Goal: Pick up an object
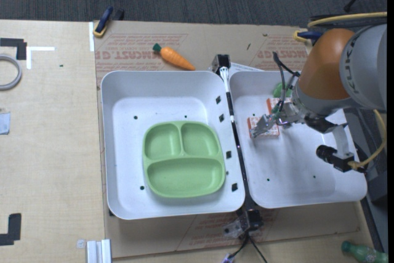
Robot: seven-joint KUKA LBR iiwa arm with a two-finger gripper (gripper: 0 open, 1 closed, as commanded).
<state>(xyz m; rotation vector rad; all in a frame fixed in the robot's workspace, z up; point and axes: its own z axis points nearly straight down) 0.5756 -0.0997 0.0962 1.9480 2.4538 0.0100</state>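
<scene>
The left bin (117, 151) holds a green divided plate (183, 159), and a toy carrot (175, 57) lies on the bench (49, 151) behind it. In the right bin (295, 191), a small red-and-white packet (255, 125) lies near the dividing wall, the tool (266, 127) right at it. Whether the tool is spread or pinching, I cannot tell. The flat packet could likely slide away if caught only at an edge

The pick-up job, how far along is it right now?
Done: the arm has reached into the right bin. In hand: the tool sits low at a small orange-and-white object on the bin floor. Left: a visible grasp and lift.
</scene>
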